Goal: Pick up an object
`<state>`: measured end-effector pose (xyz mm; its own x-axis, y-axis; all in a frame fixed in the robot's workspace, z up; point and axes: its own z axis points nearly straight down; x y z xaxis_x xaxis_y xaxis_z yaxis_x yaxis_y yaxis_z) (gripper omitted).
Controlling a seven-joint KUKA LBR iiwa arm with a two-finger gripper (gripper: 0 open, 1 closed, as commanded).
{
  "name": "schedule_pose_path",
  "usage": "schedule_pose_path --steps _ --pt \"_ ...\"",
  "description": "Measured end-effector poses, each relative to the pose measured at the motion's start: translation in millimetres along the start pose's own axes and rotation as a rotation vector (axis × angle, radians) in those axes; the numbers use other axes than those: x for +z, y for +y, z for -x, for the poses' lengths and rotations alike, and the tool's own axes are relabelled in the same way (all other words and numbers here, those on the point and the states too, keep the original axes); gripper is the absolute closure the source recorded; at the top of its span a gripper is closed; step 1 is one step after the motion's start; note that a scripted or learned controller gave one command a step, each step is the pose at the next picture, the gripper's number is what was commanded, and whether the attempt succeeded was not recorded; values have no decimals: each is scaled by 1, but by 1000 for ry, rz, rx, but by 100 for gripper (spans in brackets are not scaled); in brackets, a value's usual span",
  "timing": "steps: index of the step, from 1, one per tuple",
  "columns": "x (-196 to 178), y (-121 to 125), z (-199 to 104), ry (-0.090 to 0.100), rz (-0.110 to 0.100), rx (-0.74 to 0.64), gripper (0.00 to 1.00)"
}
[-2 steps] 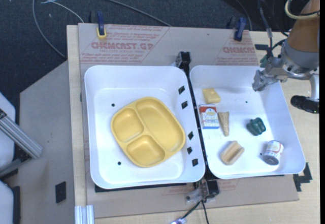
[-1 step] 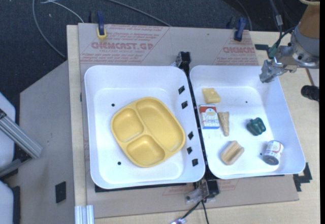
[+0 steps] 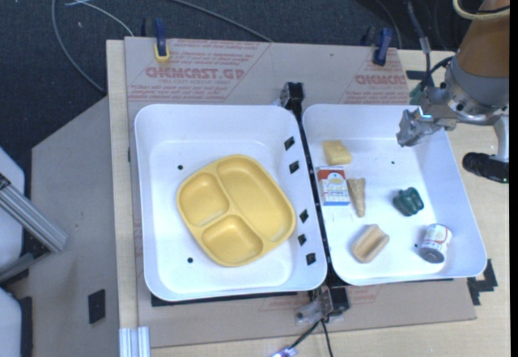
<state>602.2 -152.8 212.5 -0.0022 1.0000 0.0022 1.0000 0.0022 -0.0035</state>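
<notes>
Objects sit loose in the right bin (image 3: pixel 453 177): a yellow block (image 3: pixel 337 153), a small carton (image 3: pixel 333 186), a cone-shaped piece (image 3: pixel 358 196), a tan bread roll (image 3: pixel 369 243), a green thing (image 3: pixel 409 201) and a little can (image 3: pixel 434 243). Claw (image 3: pixel 411 128) hangs over that bin's upper right part with nothing in it; can't tell how wide it's open tbh. Left bin (image 3: pixel 154 185) holds a yellow divided tray (image 3: pixel 235 209). Both bins rest on the bench (image 3: pixel 202 64).
</notes>
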Motion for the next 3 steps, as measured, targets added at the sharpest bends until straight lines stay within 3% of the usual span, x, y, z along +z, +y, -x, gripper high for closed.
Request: schedule_pose_path --steps 3 --pt "0 -55 -138 1 -1 -1 100"
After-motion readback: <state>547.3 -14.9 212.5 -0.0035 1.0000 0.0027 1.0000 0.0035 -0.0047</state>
